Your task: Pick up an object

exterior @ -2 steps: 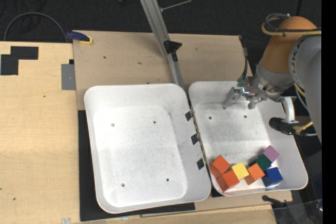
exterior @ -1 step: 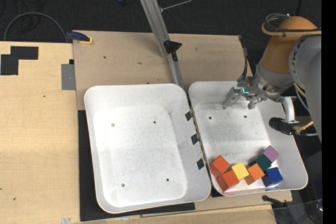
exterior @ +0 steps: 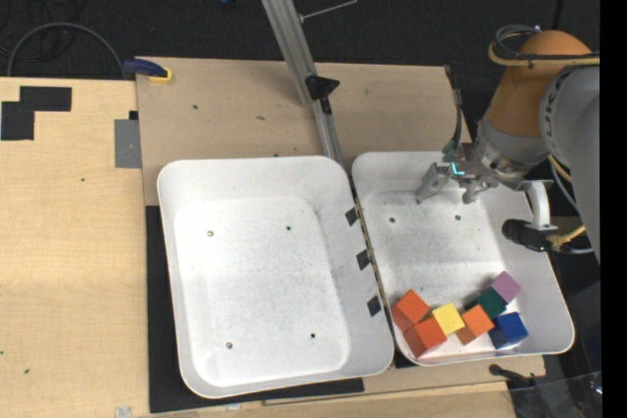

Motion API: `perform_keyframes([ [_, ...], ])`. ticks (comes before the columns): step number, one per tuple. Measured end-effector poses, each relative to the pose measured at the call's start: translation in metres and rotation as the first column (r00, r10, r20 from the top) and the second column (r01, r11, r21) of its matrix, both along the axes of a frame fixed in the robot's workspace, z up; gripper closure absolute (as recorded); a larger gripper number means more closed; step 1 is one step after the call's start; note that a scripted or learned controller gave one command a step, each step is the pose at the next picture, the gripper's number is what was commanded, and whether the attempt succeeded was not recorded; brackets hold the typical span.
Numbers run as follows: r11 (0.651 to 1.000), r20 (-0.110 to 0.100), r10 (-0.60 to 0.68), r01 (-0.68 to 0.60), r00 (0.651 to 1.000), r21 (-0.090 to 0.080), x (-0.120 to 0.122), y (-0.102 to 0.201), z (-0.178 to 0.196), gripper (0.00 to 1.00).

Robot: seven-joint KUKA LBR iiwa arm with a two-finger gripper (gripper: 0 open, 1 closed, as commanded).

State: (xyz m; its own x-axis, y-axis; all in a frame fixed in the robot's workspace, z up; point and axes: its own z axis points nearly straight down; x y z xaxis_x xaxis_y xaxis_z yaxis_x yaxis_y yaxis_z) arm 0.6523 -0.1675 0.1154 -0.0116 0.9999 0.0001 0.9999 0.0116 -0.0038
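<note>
While the arm [exterior: 549, 103] hangs over the right bin's far end, all the blocks sit packed at that bin's near end, around 5 o'clock in the frame

Near row, going right: red block [exterior: 425, 336], yellow block [exterior: 448, 318], orange block [exterior: 477, 320], blue block [exterior: 508, 329]. Just behind them: second red-orange block [exterior: 411, 306] at the left, dark green block [exterior: 492, 300] partly hidden, purple block [exterior: 506, 287] at the right. They touch or nearly touch in one cluster against the near rim

Right bin [exterior: 431, 230]: floor bare from the cluster up to the far wall. Left bin [exterior: 255, 259] lies beside it at 7 o'clock, black clips along the shared edge

Gripper [exterior: 449, 183] sits at about 2 o'clock, over the far part of the right bin, well apart from the blocks. Fingers [exterior: 429, 185] look spread, nothing between them; small teal light at the wrist

Farther back: silver aluminium rail [exterior: 291, 44] leans from 12 o'clock down toward the gap between the bins, brown board [exterior: 245, 103] under it, light wood bench [exterior: 59, 240] at 9 o'clock
</note>
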Motion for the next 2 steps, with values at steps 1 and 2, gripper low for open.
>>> perform_keyframes([
  [1,1.000,0.000,0.002,-0.002,1.000,0.000,0.0000,0.0001,0.0000,0.00],
  [2,1.000,-0.001,0.003,-0.003,1.000,0.000,0.0000,0.0003,0.0000,0.00],
])
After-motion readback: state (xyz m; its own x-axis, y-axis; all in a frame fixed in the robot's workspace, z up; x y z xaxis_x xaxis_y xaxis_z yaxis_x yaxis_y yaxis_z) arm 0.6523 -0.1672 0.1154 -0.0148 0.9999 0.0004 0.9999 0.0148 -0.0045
